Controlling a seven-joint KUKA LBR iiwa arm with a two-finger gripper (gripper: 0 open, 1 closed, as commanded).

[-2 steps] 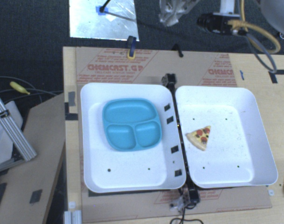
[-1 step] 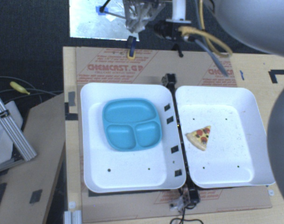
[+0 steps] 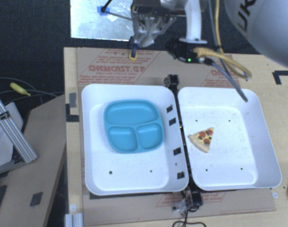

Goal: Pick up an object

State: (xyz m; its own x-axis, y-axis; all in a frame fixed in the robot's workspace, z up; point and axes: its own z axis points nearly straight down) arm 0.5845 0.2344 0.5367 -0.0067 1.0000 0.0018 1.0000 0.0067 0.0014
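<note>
- Gripper point(image 3: 143, 40) sits at the top of the camera view, above the far edge of the counter point(image 3: 73, 126), beyond both bins and not over either.
- Jaws: cannot tell if wide or narrow; the tip is a dark blurred cluster. Nothing visible between them.
- A small yellow-and-blue bit point(image 3: 133, 54) shows just below the gripper tip, against the brown board point(image 3: 115, 67); can't tell what it is or if it's attached.
- Left bin point(image 3: 94, 183): holds a blue divided plate point(image 3: 133, 126), three compartments, one large on the far side, two smaller on the near side. Lying flat, in the far half of the bin.
- Right bin point(image 3: 265, 169): holds a toy pizza slice point(image 3: 202, 139), yellow with red spots, lying flat near the bin's left side, close to the seam between the bins. Point faces toward the near-right.
- Pizza slice and plate are well apart from the gripper; neither is touched.
- Bins sit side by side, touching along a centre seam with black clips point(image 3: 173, 122).
- Grey arm body point(image 3: 262, 18) fills the top-right corner; yellow cable point(image 3: 224, 60) and a white bracket point(image 3: 193, 20) hang beside the wrist, over the far edge of the right bin.
- Shiny metal sheet point(image 3: 94, 11) lies behind the counter at top left, with a blue tape piece point(image 3: 103, 10) on it.
- Aluminium extrusion point(image 3: 9, 126) leans at the left edge.
</note>
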